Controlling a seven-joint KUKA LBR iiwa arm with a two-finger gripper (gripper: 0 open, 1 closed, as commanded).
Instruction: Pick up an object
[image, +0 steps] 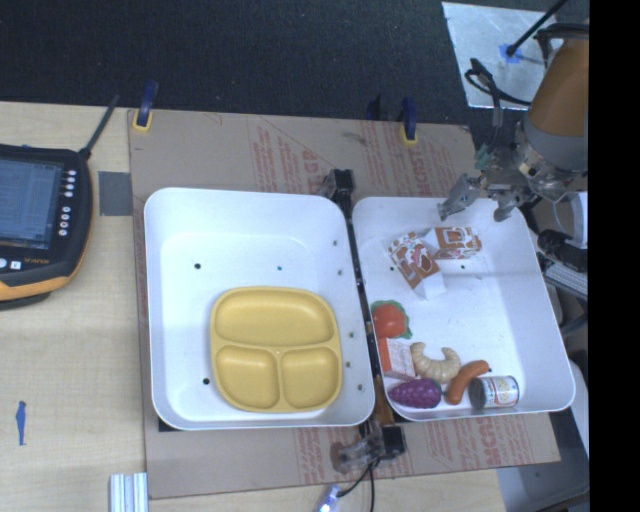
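While the hand (482, 196) hangs spread and holding nothing over the right white bin's (530, 330) far edge, approach is underway; next, descend onto the white-and-orange printed packet (456, 243) just below.

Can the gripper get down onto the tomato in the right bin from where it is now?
Probably yes. The gripper hangs open over the far edge of the right bin, and the tomato lies uncovered near the left wall, which may crowd one finger.
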